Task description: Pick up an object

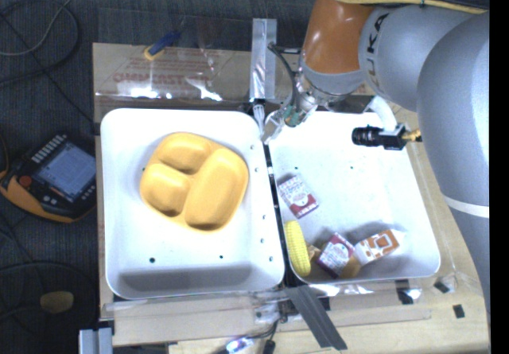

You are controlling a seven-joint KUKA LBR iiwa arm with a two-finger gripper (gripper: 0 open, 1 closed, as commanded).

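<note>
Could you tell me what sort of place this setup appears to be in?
Probably a robotics lab, set up for grasping trials. A KUKA arm reaches over two white bins holding toy food, a teach pendant lies on the carpet, and cables trail across it.

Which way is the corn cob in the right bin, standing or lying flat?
Lying flat. The corn cob lies lengthwise on the floor of the right bin, along its left wall, beside a small carton.

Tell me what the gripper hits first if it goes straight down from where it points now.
Probably the divider rim between the two bins: the gripper hangs over the right bin's upper-left corner. Depth unclear.
</note>
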